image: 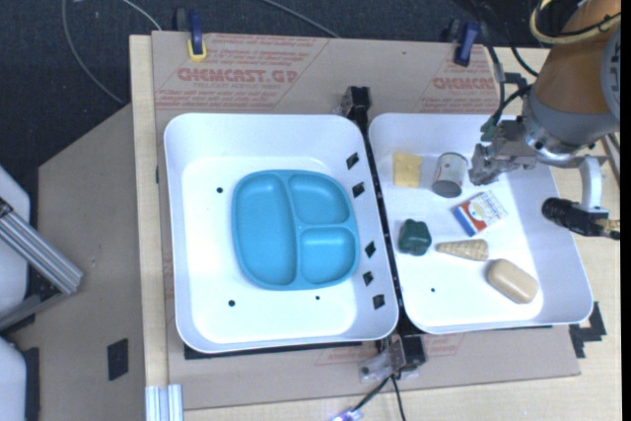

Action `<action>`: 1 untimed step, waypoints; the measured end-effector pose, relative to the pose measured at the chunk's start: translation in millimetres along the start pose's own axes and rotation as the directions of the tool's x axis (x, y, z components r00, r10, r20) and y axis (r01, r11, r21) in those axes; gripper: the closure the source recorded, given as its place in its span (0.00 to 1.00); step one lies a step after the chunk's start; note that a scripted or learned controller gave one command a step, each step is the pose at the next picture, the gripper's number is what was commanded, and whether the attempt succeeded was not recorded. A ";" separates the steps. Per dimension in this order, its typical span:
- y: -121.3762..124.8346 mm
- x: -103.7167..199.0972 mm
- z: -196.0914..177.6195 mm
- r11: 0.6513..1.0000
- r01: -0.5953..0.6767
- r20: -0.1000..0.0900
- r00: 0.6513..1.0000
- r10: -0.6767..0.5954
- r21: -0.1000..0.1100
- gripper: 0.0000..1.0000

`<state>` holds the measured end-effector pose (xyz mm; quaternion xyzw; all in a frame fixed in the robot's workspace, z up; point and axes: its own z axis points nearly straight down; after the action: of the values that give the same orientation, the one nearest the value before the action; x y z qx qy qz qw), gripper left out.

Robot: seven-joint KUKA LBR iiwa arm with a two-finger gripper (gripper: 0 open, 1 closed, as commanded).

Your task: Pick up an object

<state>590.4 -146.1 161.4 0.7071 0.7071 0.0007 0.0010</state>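
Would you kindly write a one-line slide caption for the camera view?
KUKA arm's hand poised over the right bin beside a grey cup; blue divided plate in the left bin.

Bright, even overhead light; white bins (pixel 187 212) nearly blown out, faint soft shadows under objects, dark floor (pixel 79 54) top left, slightly soft focus throughout, mild grain

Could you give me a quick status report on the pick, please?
Gripper over right bin, beside grey cup; nothing seen held. Yellow block, card, green piece, cone, tan block all loose. Nothing blocking.
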 end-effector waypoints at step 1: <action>-2.1 3.6 -59.1 1.000 0.001 0.000 1.000 -0.001 0.002 1.00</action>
<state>588.1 -142.5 220.5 0.7067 0.7075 0.0002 0.0003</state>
